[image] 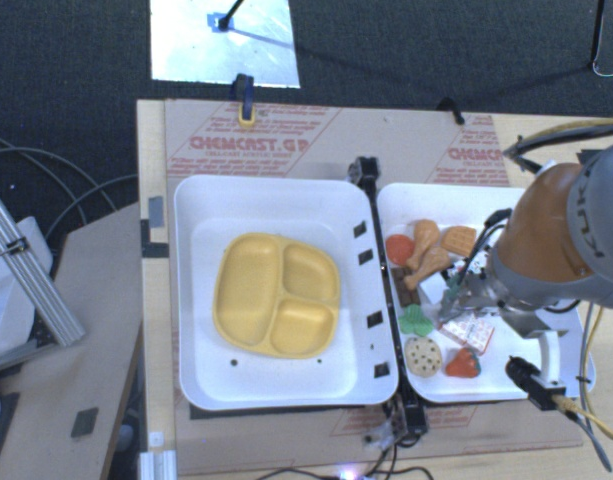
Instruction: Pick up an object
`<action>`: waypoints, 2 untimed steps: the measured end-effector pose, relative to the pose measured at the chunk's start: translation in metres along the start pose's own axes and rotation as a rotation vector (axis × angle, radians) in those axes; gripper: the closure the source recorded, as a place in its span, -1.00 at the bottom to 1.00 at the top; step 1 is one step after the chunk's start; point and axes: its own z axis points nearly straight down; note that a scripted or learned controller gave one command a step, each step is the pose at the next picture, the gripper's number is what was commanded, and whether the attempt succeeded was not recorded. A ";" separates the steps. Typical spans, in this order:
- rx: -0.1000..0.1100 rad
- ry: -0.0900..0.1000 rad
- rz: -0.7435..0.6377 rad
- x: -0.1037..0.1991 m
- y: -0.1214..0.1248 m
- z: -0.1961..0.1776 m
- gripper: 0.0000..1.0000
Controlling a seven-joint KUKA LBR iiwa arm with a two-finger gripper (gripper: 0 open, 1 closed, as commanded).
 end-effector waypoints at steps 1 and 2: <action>0.001 0.000 0.000 0.000 0.000 0.000 -1.00; 0.013 0.005 0.001 -0.015 -0.013 -0.016 -1.00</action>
